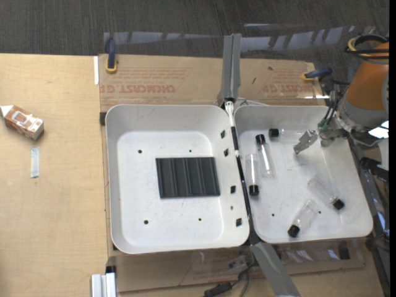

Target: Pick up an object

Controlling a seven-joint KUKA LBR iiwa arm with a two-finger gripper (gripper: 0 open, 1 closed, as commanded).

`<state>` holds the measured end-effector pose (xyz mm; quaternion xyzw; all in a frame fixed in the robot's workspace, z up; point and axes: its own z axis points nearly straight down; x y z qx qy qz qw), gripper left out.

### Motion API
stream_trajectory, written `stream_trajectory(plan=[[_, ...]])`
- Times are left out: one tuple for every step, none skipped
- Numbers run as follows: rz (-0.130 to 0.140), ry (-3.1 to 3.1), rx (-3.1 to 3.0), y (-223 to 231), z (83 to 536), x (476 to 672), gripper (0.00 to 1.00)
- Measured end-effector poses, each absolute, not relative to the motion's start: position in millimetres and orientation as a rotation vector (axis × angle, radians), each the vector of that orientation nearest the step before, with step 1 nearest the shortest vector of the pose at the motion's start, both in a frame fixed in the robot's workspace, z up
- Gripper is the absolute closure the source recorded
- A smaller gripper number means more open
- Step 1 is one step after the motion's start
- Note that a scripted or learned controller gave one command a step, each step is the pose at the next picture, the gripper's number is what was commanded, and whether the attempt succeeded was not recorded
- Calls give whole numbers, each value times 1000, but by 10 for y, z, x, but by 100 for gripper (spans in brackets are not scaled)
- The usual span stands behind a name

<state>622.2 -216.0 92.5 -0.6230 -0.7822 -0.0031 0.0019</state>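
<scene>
Clear tubes with black caps [264, 153] scattered across right bin [365, 224], right of frame centre. Nearest tube lies near pincer [307, 141], just left and below. Pincer at upper right, nothing visibly between fingers; opening impossible to tell.

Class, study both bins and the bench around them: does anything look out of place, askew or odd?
The clear vials in the right bin lie flat, scattered at differing angles. A small printed carton sits tilted on the bench far left, away from both bins. No spill or damage shows.

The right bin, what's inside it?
The right bin holds clear tubes with black caps, and the gripper hangs over it. Whatever lies under the gripper is hidden.
</scene>
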Motion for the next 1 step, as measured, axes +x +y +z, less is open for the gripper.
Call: stream_trajectory(plan=[[0,-2620,-1740,-1841,1662,6596,0]])
